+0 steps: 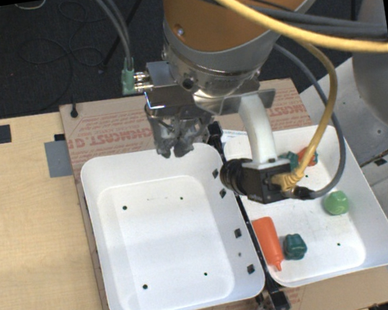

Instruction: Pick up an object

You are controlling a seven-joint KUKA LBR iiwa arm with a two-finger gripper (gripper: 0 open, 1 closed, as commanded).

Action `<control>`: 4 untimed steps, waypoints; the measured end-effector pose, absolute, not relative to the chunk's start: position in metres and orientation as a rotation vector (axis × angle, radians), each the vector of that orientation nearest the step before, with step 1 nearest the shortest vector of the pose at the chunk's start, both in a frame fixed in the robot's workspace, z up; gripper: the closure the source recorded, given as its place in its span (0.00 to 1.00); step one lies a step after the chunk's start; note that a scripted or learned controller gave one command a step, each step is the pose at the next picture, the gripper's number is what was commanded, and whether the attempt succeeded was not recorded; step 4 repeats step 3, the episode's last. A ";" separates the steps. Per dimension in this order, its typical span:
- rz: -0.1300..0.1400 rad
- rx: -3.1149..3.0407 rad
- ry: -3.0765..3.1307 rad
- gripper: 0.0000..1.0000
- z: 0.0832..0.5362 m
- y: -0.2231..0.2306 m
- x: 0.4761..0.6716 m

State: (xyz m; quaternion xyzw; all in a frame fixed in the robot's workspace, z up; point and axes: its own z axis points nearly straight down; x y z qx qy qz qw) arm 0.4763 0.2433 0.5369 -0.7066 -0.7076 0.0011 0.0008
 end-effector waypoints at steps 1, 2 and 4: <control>0.004 -2.212 -2.228 1.00 0.537 0.245 0.475; 0.004 -2.212 -2.228 1.00 0.537 0.245 0.475; 0.004 -2.212 -2.229 1.00 0.537 0.245 0.475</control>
